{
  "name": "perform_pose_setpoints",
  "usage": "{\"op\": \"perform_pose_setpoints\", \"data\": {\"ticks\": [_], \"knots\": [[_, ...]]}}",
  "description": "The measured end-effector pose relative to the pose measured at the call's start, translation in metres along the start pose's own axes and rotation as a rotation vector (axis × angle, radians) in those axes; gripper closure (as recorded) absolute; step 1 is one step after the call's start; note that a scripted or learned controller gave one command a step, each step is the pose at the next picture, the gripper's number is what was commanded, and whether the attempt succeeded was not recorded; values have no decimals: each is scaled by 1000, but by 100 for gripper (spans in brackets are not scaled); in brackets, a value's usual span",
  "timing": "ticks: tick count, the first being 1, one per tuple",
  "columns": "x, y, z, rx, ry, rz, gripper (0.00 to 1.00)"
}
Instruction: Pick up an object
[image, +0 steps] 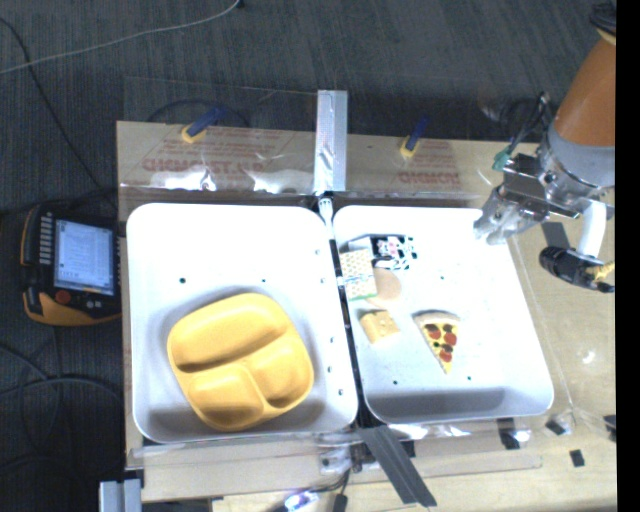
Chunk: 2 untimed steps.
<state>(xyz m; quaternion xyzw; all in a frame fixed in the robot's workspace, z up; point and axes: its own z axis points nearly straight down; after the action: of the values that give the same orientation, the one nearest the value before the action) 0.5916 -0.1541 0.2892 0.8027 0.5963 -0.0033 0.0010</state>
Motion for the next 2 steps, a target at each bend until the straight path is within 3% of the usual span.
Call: {"op": "perform_pose_setpoints", "data": {"ticks": [1,2], "knots": [[0,0,0,0,0,0,0],[-19,-31,124,2,5,77,0]]}}
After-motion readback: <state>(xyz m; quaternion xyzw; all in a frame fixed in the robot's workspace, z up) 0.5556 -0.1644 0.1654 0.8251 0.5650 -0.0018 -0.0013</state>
